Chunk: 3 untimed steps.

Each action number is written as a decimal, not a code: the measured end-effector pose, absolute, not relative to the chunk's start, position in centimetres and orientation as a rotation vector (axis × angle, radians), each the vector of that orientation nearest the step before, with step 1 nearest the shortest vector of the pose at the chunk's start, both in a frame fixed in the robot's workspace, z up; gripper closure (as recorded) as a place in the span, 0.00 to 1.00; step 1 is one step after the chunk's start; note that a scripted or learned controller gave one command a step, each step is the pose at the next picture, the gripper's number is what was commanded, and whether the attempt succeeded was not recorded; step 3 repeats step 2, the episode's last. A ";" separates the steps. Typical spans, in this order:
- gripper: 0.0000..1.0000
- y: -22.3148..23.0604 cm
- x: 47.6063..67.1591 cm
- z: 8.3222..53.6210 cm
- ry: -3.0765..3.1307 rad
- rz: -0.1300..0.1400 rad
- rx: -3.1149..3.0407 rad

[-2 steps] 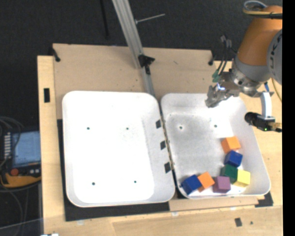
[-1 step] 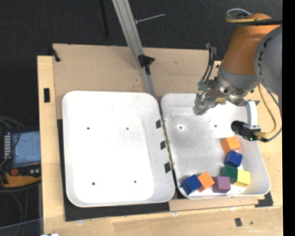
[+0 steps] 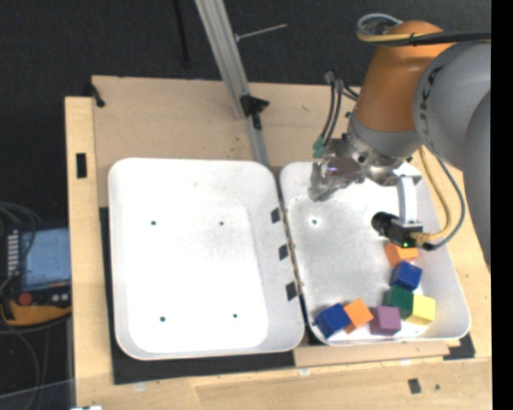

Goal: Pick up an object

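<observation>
My gripper hangs over the far left corner of the right bin, well away from the blocks. Nothing shows between its fingers. Several coloured blocks lie along the right bin's near and right sides: a blue block, an orange block, a purple block, a yellow block, a green block, a second blue block and a second orange block.
The left bin sits beside the right one with a ridge between them. A slanted metal pole rises behind the bins. A black cable end dangles from the arm above the right bin.
</observation>
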<state>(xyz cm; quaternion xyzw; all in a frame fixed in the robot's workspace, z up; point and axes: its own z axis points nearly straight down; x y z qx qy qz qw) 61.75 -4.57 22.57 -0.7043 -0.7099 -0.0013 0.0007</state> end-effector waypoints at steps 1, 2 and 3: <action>1.00 1.3 60.2 22.4 -2.229 -0.001 -2.212; 1.00 6.2 58.6 21.8 -2.228 0.000 -2.213; 1.00 6.2 58.6 21.8 -2.228 0.000 -2.213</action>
